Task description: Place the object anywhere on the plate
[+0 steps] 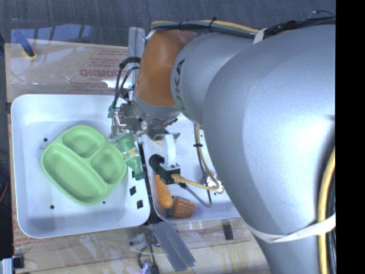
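Observation:
A light green plate with three compartments lies in the left bin. My gripper hangs below the orange wrist band, over the plate's right edge near the wall between the bins. A small dark green object sits right under the gripper, against the plate's right rim. I cannot tell whether it is held or resting there. The wrist hides the gripper's upper part.
The arm's large grey body covers most of the right bin. An orange carrot-like piece and a brown piece lie at that bin's front left corner. A yellow cable loops beside them.

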### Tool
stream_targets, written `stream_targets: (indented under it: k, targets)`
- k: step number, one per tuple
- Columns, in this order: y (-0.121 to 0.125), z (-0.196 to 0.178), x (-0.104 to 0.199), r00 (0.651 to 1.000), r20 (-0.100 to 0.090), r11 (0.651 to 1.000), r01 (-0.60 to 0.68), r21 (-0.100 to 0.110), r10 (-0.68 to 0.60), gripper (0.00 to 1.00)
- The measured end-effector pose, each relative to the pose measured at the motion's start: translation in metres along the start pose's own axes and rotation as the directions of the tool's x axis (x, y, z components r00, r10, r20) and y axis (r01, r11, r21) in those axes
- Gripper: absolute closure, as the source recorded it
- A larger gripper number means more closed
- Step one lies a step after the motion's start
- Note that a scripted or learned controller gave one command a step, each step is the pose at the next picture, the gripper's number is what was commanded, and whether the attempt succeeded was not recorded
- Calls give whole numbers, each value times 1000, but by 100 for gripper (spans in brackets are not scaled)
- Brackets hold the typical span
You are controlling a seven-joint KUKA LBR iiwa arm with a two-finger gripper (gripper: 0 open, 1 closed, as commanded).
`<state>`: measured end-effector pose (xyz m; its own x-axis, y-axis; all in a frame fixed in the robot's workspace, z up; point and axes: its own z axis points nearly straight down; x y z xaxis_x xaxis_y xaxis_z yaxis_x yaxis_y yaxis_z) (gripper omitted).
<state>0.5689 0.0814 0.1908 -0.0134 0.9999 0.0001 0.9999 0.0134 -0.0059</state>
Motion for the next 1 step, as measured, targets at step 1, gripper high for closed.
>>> stream_targets:
  k: [1]
  targets:
    - [0, 0, -1, 1000, 0, 1000, -1, 0, 1, 0]
